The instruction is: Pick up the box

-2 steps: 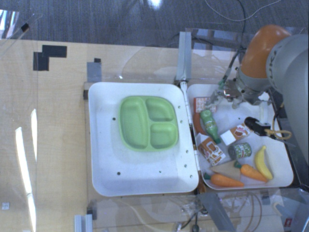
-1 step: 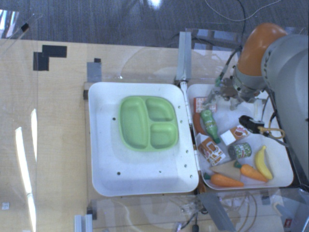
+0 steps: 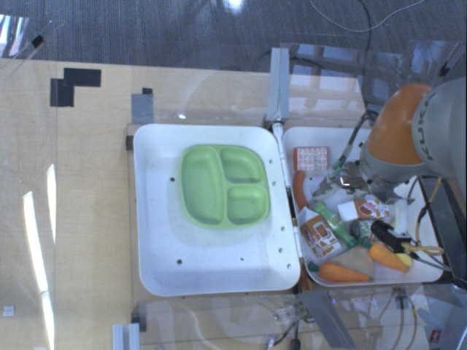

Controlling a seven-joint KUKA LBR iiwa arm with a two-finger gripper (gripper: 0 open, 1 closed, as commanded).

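Observation:
A small flat box (image 3: 311,158) with a red and white pattern lies at the far left corner of the right bin (image 3: 292,217). A second, brown and white box (image 3: 321,238) lies tilted near that bin's front left. My gripper (image 3: 337,181) hangs low over the middle of the right bin, between the two boxes and to their right. The arm's orange band (image 3: 396,134) and grey wrist hide the bin's far right part. I see nothing held in the gripper.
The right bin also holds a reddish sausage (image 3: 299,189), two carrots (image 3: 343,273) (image 3: 387,257), a green packet (image 3: 338,223) and a white and orange packet (image 3: 373,210). The left bin (image 3: 153,217) bears a green divided plate (image 3: 223,185). Cables trail at the right.

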